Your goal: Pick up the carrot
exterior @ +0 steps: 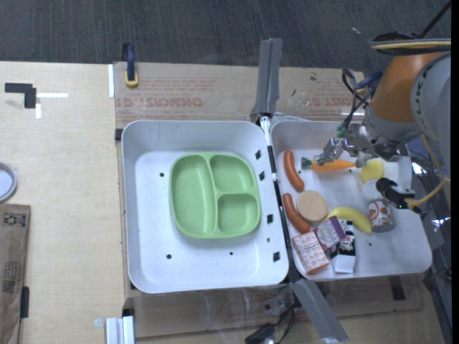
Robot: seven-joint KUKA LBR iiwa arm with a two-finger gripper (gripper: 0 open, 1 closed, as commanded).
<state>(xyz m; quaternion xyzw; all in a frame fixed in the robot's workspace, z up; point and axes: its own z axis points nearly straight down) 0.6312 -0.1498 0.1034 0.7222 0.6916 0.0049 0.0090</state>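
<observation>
The carrot (333, 166), orange with a green top pointing left, lies near the back of the right bin (412, 264). My gripper (334, 150) hangs directly over the carrot's middle, right at its upper edge; whether it touches the carrot cannot be made out. The grey arm with its orange band (399, 92) reaches in from the right.
Around the carrot lie two red sausages (290, 170) (295, 212), a tan round disc (312, 206), a banana (351, 217), a yellow lemon (373, 169), a can (381, 216) and small cartons (310, 251). A green divided plate (215, 194) sits in the left bin (143, 213).
</observation>
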